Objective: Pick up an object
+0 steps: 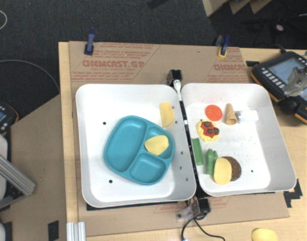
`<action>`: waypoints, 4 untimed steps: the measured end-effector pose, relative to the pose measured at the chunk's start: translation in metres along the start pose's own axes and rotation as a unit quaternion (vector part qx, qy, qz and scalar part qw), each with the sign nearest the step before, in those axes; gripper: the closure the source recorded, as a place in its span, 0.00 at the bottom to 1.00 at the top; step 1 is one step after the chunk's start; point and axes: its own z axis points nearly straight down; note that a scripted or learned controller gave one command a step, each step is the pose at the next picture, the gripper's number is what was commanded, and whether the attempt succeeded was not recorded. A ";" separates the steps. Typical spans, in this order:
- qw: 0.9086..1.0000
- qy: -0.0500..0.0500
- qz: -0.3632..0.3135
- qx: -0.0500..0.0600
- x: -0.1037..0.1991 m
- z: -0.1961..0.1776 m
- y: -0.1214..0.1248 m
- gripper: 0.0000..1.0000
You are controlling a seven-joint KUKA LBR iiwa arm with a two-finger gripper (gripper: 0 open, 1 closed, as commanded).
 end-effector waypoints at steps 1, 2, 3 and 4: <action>1.000 0.003 0.003 0.015 -0.006 0.099 -0.030 1.00; 1.000 -0.001 0.001 0.000 -0.027 -0.040 0.009 1.00; 1.000 0.004 0.004 0.016 -0.054 0.077 -0.030 1.00; 1.000 0.000 -0.001 0.001 -0.027 -0.035 0.025 1.00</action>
